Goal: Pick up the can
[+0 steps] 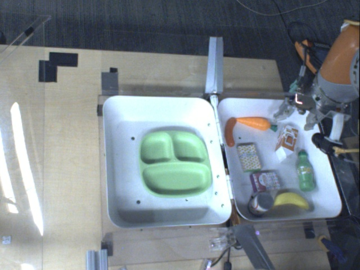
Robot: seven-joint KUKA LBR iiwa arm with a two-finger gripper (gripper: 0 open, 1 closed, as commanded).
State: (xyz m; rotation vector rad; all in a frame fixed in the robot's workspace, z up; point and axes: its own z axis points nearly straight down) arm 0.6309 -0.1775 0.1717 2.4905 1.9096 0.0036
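Jaws hang spread and empty on our gripper (306,112) above the right bin's (336,204) far corner. Diagonally opposite, well apart, the can (259,203) stands upright (a banana (291,200) touching it), so we judge the approach barely begun.

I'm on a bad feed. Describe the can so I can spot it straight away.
Look in the right bin, along its near edge. The can stands at the near left corner, touching the banana on its right and just below the purple packet. It is the one round, silvery thing there.
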